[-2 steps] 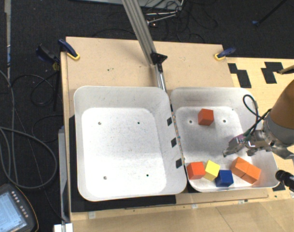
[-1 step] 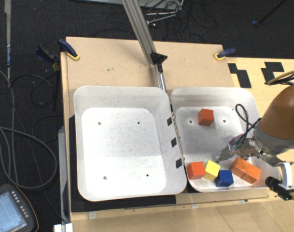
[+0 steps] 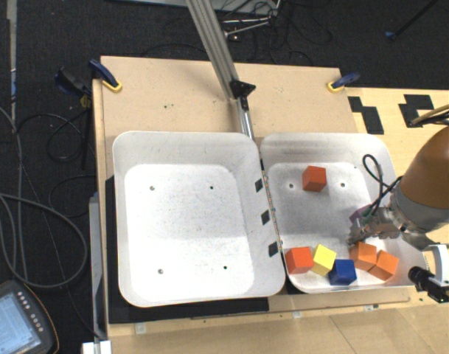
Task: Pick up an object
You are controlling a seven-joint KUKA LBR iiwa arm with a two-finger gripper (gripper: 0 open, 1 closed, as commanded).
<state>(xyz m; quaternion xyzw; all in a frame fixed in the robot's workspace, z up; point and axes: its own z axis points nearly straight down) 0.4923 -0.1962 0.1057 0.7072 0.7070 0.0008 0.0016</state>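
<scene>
I see the tool [image 3: 360, 231] at the frame's lower right, low over the right bin [image 3: 283, 153], just above two orange cubes [image 3: 376, 259] (I cannot tell its state). A blue cube [image 3: 343, 272], yellow cube [image 3: 324, 259] and another orange one [image 3: 300, 259] line the bin's bottom edge; a lone cube [image 3: 314, 178] sits higher.

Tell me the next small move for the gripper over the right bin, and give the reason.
Probably a short descent onto the orange cube just below the gripper. The gripper hovers at the right bin's near right corner, nothing visibly between its fingers, and that cube is the closest; a second orange cube sits tight beside it, so a slight centring first seems wise.
</scene>
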